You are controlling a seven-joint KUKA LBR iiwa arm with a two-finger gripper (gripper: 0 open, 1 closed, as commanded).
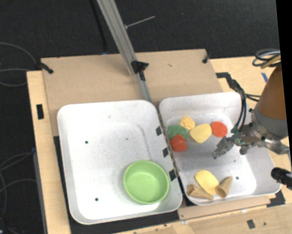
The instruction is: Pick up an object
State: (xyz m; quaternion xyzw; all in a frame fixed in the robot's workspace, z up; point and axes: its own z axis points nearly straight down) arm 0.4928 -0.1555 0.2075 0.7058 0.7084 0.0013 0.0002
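Observation:
My gripper [230, 148] hangs over the right bin [201, 106], at its right side, with its two fingers spread apart and nothing between them. Left of it lie a yellow lemon-like piece [201, 133], a smaller yellow piece [187, 122], an orange-red ball [219, 129], a red piece [179, 143] and a green piece [175, 131]. Below the gripper, near the bin's front, lie a yellow piece [207, 180] and two tan cone-shaped pieces [225, 186] [198, 191].
The left bin [86, 135] holds a green bowl [146, 182] at its front right. A grey metal pole [120, 34] slants up from between the bins at the back. The arm's orange band [274, 99] is at the right edge.

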